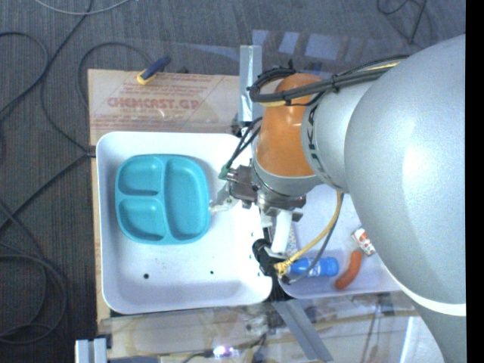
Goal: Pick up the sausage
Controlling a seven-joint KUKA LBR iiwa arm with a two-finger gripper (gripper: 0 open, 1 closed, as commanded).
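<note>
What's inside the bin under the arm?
The sausage, a blue bottle and a small white-and-red item lie in the bin. The arm hides the rest.

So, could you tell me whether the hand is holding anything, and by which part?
It cannot be told from this view. The sausage, at least, lies loose in the right bin, apart from the hand.

Bulky grey arm [408, 165], orange band [283, 138], black cables [340, 78].

One fixed camera above the bench [151, 100], slanted downward, arm [408, 165] close beneath the lens
</note>
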